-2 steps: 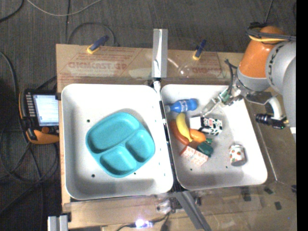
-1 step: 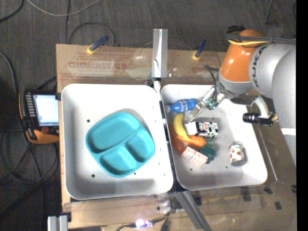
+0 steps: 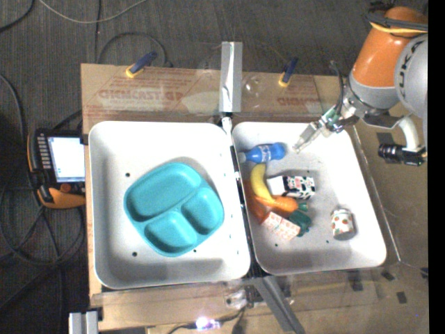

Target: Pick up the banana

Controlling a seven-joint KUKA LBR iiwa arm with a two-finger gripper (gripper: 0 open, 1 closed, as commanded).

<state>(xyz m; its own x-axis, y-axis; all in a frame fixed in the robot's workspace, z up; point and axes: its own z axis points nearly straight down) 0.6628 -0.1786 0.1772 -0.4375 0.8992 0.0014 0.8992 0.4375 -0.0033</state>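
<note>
my gripper (image 3: 300,143) hangs at the right bin's (image 3: 368,249) far edge, beside the blue bottle (image 3: 266,152); i cannot tell how its jaws stand. the banana (image 3: 259,182) lies near that bin's left wall, touching the orange carrot-like piece (image 3: 278,203), just beside the printed carton (image 3: 299,184). i judge it light, soft-skinned, curved; best taken across its middle. my arm (image 3: 389,54) slants in from the right.

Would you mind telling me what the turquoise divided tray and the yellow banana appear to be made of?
The turquoise divided tray looks like moulded plastic: one even colour, rounded compartments, a soft sheen. The yellow banana has a smooth, uniform yellow surface; whether it is real fruit or a plastic replica cannot be told from this view.
</note>
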